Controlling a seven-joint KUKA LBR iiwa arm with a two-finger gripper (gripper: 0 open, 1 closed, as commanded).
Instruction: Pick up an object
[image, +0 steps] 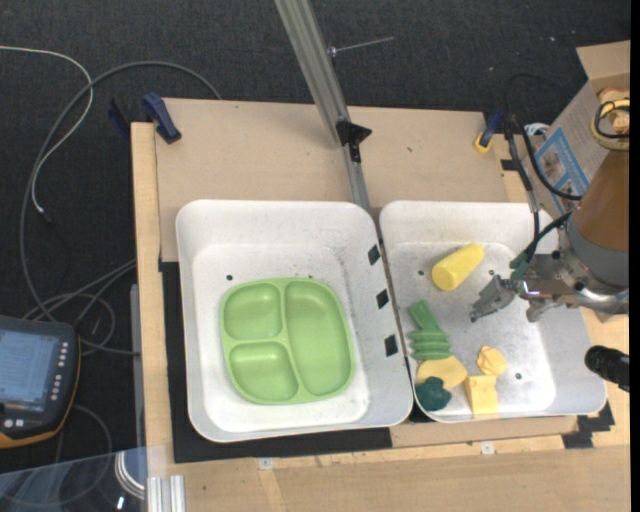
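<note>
Two white bins on the bench, with toys gathered in the right one.

One green three-compartment plate (288, 340) is seen in the left bin (200, 240). In the right bin (420, 222) five small things are counted: a yellow cylinder (458, 267), a green ridged piece (429, 334), a dark green round piece (434, 395), a yellow block (483, 393) and a small yellow-orange lump (491, 359). The gripper (492, 300) is poised above the bin floor near the cylinder, fingers parted, nothing between them. No writing can be read.

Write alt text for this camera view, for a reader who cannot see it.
The gripper hangs over the right bin, among a yellow cylinder, a green comb-like toy and small yellow pieces. The left bin holds a green divided plate.
</note>
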